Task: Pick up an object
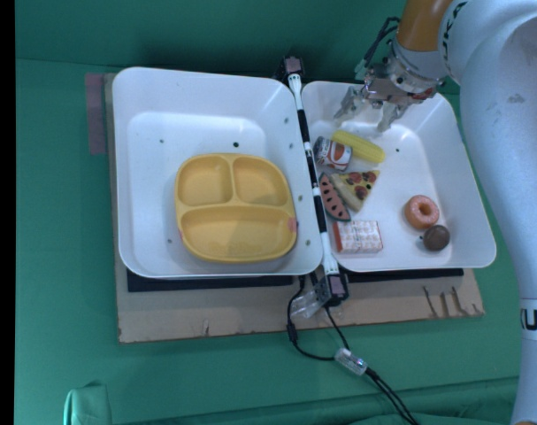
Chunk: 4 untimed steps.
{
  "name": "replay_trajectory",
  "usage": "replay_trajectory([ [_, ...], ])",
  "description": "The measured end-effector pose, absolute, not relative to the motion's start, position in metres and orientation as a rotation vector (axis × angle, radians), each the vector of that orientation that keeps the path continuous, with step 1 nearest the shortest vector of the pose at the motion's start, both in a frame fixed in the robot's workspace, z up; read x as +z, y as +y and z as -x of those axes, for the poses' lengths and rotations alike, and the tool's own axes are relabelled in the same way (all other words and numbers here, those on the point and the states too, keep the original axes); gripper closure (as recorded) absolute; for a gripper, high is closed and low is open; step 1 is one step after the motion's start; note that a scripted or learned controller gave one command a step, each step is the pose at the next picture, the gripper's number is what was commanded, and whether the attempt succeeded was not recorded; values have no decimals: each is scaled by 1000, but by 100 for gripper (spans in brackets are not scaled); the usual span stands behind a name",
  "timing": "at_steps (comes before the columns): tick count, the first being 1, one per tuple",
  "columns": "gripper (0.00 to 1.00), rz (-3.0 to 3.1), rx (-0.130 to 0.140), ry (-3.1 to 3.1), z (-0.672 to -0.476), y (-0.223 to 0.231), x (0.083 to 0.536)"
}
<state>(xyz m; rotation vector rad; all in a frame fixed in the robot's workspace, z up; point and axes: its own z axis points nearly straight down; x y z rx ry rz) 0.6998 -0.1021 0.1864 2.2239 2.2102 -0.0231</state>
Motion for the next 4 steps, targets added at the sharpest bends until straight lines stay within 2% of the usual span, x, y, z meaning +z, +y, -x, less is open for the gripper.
replay_trajectory([
  [4, 0, -2224, -22, 2211, -700, -101, 186],
])
